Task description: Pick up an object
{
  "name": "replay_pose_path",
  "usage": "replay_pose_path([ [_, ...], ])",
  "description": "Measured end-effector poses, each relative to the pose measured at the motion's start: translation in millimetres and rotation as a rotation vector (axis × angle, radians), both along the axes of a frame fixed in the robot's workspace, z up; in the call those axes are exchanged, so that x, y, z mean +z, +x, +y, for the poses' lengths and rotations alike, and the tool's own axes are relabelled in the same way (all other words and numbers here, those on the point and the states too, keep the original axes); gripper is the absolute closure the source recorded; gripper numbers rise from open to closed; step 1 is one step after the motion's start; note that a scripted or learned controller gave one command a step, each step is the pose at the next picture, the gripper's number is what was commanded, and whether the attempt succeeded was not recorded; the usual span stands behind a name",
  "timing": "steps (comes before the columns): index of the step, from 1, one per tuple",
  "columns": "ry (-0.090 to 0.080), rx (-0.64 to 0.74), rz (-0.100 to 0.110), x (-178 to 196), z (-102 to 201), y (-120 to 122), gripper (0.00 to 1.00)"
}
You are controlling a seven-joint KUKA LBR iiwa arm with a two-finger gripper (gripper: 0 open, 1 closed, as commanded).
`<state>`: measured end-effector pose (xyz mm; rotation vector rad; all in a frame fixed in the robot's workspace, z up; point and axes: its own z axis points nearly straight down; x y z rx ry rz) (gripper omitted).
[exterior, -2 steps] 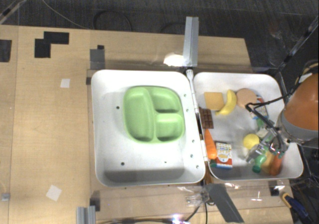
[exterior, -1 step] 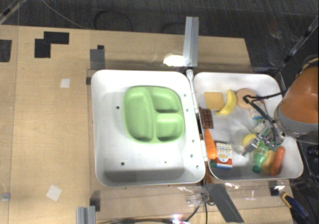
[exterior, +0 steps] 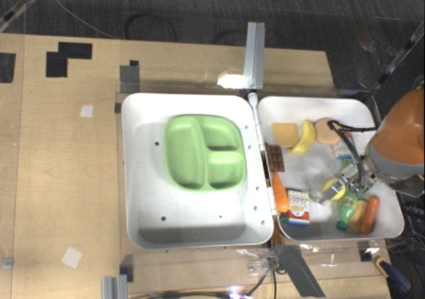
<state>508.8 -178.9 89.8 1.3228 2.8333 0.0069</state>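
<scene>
we see the arm (exterior: 402, 135) reaching in from the right, its pincer (exterior: 346, 185) low in the right bin (exterior: 352, 106) over a small yellow piece (exterior: 335, 189) and a green bottle (exterior: 345, 211); whether it is released or clenched, we cannot tell. candidates crowd that bin: a banana (exterior: 305, 137), a carrot (exterior: 281, 193), a small carton (exterior: 297, 206), a sausage (exterior: 369, 214). the left bin (exterior: 143, 178) holds a green divided tray (exterior: 204, 151). we judge the step to be the descent toward a grasp; next comes a firm closing on one item, then a straight lift off the desk (exterior: 60, 178).
</scene>
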Motion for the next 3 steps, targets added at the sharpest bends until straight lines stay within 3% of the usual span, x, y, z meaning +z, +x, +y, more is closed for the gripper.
replay_pose_path([
  [1, -0.004, 0.006, -0.011, 13, 0, 4, 1.0],
  [2, 0.003, -0.121, 0.0, 117, 49, 21, 1.0],
  [3, 0.007, -0.151, 0.009, 121, 167, 48, 1.0],
])
